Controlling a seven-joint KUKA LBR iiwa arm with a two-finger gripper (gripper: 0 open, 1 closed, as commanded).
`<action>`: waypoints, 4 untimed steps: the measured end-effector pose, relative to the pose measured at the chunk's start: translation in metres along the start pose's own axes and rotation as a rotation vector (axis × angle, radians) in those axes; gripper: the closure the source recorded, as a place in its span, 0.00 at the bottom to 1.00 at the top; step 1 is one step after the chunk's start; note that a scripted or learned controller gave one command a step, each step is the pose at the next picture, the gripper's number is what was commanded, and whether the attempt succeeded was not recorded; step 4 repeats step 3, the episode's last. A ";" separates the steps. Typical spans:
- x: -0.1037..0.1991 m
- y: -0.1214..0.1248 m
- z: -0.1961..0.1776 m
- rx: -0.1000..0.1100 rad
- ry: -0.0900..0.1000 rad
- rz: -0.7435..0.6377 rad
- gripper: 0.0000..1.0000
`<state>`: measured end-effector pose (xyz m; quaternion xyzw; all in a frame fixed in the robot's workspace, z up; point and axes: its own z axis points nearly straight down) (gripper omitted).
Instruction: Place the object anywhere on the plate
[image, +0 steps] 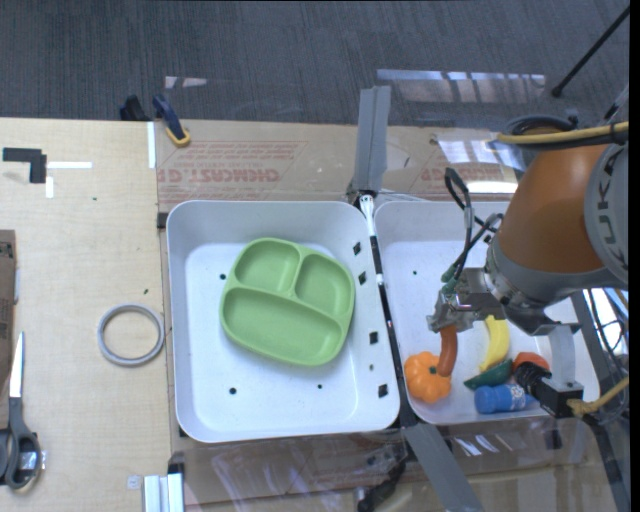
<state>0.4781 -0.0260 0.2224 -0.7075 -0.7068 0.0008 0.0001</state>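
Note:
A green divided plate (288, 300) lies in the middle of the left bin (190, 330). Over the right bin (415, 260), my gripper (452, 322) points down and is shut on the top end of a red-brown toy sausage (447, 355). The sausage hangs upright below the fingers, just right of an orange toy pumpkin (427, 378). Gripper and sausage sit well to the right of the plate, beyond the wall between the two bins.
A yellow banana (496, 340), a green toy (490, 375), a blue toy (498, 399) and a red-orange piece (530, 362) lie in the right bin's front right. Outside the bins, a grey ring (131, 333) and scissors (20, 440) rest on the bench to the left.

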 end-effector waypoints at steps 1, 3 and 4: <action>0.066 0.025 0.022 0.003 -0.001 -0.001 1.00; 0.122 0.096 0.032 0.003 -0.002 -0.002 0.00; 0.122 0.096 0.032 0.003 -0.002 -0.002 0.00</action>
